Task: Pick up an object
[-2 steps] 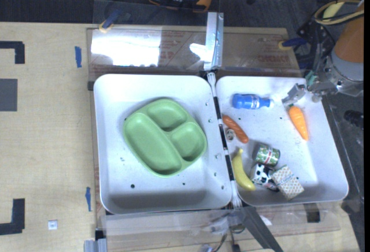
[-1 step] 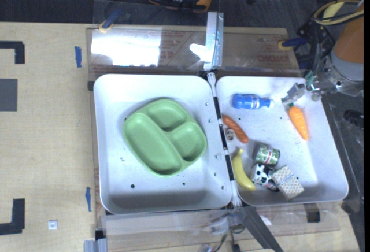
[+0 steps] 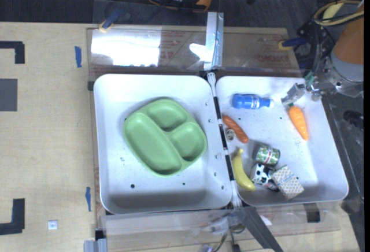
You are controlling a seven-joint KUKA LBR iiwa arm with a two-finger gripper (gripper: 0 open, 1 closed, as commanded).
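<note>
Over the right bin: my gripper (image 3: 296, 92) hangs near the far right corner, just above the carrot's top, placed for a descent.
Grip: whether it is parted or closed, I cannot tell.
Carrot (image 3: 299, 121): orange, tapered, lying loose on the right bin (image 3: 329, 158) floor, apart from the blue bottle (image 3: 250, 102).

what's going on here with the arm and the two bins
A robot arm reaches in from the right, its gripper at the far right corner of the right bin, just above the toy carrot. It holds nothing visible. That bin also contains a blue bottle, a banana, a small can and other bits. The left bin holds a green divided plate.
</note>
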